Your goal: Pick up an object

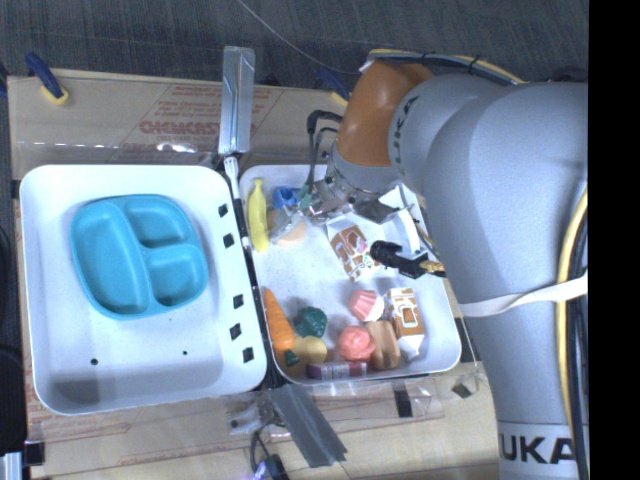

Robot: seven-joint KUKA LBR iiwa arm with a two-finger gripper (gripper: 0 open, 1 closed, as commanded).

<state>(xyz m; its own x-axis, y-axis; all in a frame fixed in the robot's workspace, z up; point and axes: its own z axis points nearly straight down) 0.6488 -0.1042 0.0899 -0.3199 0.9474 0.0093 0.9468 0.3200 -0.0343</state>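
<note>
Presently the gripper (318, 200) is low in the right bin's (443, 363) far-left corner beside the banana (258, 218), finger state indeterminable, nothing visibly lifted yet.

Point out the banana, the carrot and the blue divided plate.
banana (258, 218), camera view, middle of its yellow body
carrot (278, 324), camera view, middle of its orange length
blue divided plate (100, 268), camera view, bare left compartment
</note>
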